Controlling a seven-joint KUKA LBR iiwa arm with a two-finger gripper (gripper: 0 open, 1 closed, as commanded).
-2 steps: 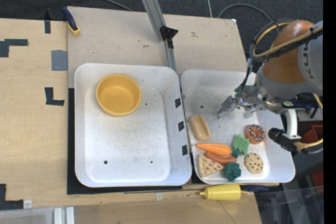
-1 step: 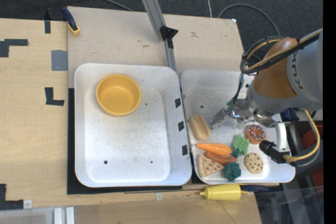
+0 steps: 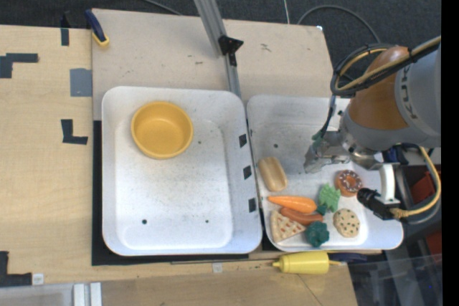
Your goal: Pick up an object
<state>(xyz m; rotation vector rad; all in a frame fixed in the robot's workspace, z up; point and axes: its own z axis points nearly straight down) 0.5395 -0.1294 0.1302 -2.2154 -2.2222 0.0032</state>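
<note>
While the gripper (image 3: 315, 158) hangs low over the right bin (image 3: 287, 115), nothing is seen pinched in it; whether it is spread or pressed together cannot be told from this slant.

Nearest candidate: bread roll (image 3: 272, 173), lying at about 8 o'clock from the gripper, near but apart from it. Its long axis runs roughly 11 to 5 o'clock. It sits by itself on bare bin floor, so it looks the easiest target.

Next out: carrot (image 3: 292, 203) at about 7 o'clock, long axis close to 9–3, touching a darker orange piece (image 3: 302, 215) just below it. Green broccoli piece (image 3: 328, 197) at about 5 o'clock; donut (image 3: 348, 183) at about 4 o'clock.

Farther: pizza slice (image 3: 285, 228), second broccoli (image 3: 316, 233) and cookie (image 3: 347, 223), crowded along the bin's near edge.

Farthest: yellow bowl (image 3: 162, 129) in the left bin (image 3: 215, 226), at 9 o'clock, well apart.

Judgement: a short move toward 8 o'clock, closing across the roll's short axis.
</note>
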